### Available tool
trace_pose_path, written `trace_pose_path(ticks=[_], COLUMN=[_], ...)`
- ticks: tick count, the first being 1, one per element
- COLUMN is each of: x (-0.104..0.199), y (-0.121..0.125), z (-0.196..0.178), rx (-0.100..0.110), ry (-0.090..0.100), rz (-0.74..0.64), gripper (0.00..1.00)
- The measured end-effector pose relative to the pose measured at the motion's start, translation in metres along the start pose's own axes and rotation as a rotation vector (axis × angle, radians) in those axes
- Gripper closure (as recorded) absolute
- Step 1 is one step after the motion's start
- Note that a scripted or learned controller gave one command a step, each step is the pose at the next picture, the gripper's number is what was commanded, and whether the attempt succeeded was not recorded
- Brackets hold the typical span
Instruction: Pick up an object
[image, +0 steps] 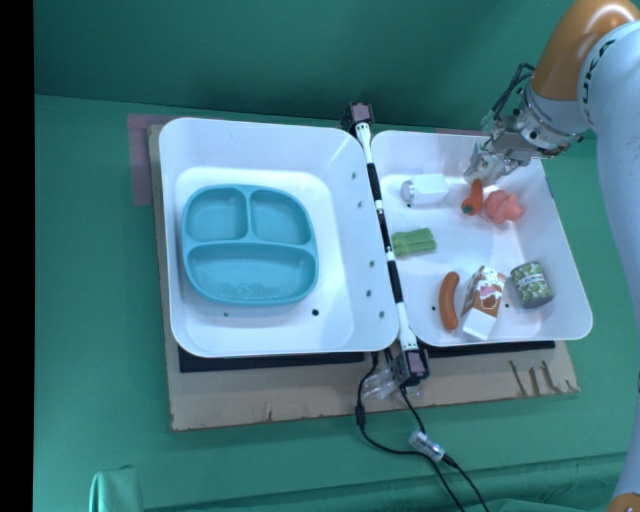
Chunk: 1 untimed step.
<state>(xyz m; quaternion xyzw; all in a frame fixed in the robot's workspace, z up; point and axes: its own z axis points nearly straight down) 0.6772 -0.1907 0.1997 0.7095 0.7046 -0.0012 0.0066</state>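
Observation:
My gripper (487, 168) hangs over the back of the right bin (570, 300), fingers pointing down and open with nothing between them. Just below its tips lies a small orange carrot (472, 198) with a green end. A salmon-pink toy (503, 206) sits right beside the carrot. Further forward in the same bin are a can of peas (531, 284), a small carton (484, 302) and a red sausage (449, 300). A green vegetable piece (413, 241) and a white and grey object (425, 189) lie nearer the divider.
The left bin (190, 140) holds a teal divided plate (248, 245). A black-and-white bar (385, 235) runs between the bins, with cables (420, 440) trailing off its front end. The arm comes in from the upper right.

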Motion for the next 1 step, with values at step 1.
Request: trace_pose_path(ticks=[1], x=[0.0006], y=[-0.0118], z=[-0.1488], rx=[0.003], ry=[0.006], rz=[-0.003], gripper=[1.0])
